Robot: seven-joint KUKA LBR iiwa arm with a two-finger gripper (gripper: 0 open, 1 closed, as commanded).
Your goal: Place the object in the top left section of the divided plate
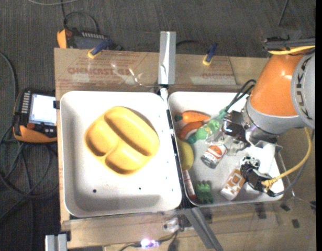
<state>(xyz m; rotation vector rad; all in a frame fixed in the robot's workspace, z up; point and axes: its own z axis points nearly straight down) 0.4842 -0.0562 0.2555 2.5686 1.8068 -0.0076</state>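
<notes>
white bins [71, 192], yellow divided plate [122, 139], end effector [231, 135] above toys

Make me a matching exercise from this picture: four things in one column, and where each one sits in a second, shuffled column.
Things:
1. yellow plate
2. carrot
3. green block
4. arm

Places:
A. right bin, front edge
B. over the right bin, reaching in from the right
C. left bin
D. right bin, back left corner

Pairs: 1-C, 2-D, 3-A, 4-B
</notes>
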